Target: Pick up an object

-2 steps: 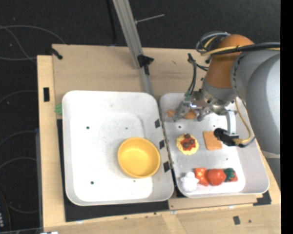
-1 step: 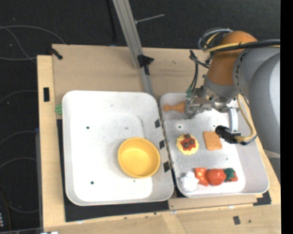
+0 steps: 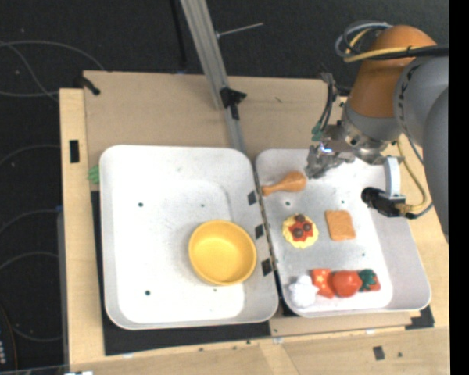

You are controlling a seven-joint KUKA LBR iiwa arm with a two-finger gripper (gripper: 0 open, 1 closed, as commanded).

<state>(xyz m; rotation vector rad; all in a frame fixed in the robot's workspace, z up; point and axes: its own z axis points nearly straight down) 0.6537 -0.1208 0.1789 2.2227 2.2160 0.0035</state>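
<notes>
My gripper hangs over the far left part of the right bin, just right of a brown drumstick-shaped toy that lies by the bin's left wall. Nothing shows between its fingers. Nearer the front lie a small yellow tart with red berries, an orange cracker-like square, a red and orange vegetable toy with a green tip and a white lump.
A yellow bowl sits in the left bin near its right wall. A grey metal post slants up behind the bins. The arm's black cable fitting hangs over the right bin's far right side.
</notes>
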